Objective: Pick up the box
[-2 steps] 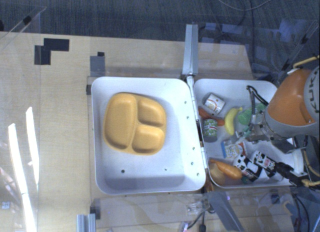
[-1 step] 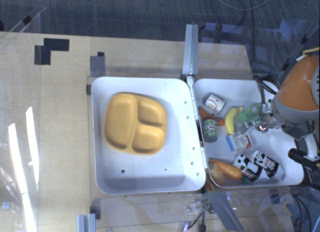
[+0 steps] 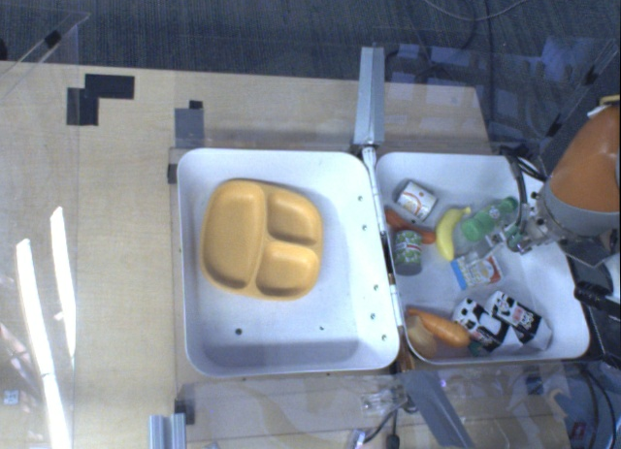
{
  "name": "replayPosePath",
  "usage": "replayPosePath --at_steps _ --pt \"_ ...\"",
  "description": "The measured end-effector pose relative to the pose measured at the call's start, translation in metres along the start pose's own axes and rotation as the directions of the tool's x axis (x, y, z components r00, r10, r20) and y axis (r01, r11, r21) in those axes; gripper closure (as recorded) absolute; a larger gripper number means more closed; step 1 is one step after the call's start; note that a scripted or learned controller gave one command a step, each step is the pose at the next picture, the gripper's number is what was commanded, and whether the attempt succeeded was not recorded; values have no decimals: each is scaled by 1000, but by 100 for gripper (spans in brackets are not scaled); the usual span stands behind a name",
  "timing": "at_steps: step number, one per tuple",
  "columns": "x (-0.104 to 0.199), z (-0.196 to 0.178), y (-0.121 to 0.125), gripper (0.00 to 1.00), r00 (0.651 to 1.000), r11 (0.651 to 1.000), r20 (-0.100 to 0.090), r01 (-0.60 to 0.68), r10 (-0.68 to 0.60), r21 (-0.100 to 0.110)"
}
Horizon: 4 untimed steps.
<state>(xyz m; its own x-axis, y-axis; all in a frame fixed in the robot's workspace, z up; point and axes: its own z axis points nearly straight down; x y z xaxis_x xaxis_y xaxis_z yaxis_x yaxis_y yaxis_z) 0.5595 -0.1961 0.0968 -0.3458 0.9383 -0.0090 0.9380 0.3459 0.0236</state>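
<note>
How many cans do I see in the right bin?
2. One white can lies tilted near the bin's far left corner. One dark can with a green label lies by the left wall, beside a carrot. The arm may hide others.

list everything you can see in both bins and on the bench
tray: 1, yellow, three compartments, left bin
left bin: 1, white, bench centre
right bin: 1, white, beside the left bin
can: 1, white and red, right bin, far left
banana: 1, yellow, right bin, middle
bottle: 1, green, right of the banana
jar: 1, dark, by the divider
small box: 1, white with red and blue, right bin, middle
carton: 1, black and white, near edge
orange item: 1, near left corner
arm: 1, grey and orange, right edge
pincer: 1, over the right bin's right side
</note>
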Motion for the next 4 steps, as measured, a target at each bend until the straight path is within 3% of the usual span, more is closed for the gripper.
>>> replayPosePath --at_steps 2,3,4 --pt "63 2 -20 0 1000 1000 6 19 -19 1" --pt "62 -12 -16 100 1000 1000 9 19 -19 -9" --pt "62 -12 -16 0 1000 1000 10 18 -18 -9"
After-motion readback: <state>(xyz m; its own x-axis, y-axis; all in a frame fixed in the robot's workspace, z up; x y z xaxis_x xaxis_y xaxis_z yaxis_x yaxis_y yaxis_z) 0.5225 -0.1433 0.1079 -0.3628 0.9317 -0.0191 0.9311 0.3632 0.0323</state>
